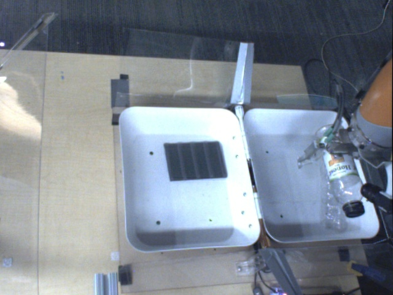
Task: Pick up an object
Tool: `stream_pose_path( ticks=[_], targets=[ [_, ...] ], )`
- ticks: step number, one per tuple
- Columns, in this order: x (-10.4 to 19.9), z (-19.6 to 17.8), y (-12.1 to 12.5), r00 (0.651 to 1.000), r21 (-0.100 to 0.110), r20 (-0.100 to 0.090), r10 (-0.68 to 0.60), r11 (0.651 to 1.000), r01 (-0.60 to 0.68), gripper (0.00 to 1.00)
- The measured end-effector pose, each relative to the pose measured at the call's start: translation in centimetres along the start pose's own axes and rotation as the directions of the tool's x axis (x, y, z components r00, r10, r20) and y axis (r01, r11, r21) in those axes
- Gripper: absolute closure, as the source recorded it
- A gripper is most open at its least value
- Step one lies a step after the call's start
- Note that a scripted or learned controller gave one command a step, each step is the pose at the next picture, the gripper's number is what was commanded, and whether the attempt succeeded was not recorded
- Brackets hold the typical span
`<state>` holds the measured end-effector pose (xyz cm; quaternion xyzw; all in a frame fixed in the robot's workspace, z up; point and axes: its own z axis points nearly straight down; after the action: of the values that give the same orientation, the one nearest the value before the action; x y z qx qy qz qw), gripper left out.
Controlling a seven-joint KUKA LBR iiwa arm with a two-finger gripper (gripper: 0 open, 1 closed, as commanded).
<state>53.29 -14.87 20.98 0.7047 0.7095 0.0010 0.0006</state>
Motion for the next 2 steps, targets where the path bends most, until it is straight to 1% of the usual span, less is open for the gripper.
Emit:
stream_pose_path(
  ticks=[1,2],
  targets=[
    [-4.9,3.8,2.6,0.995,-0.001,0.001,0.099,0.995,-0.099,0.00],
    [-5.4,10.9,7.7,0.987,-0.007,0.004,-0.163,0.987,0.163,0.00]
  ],
)
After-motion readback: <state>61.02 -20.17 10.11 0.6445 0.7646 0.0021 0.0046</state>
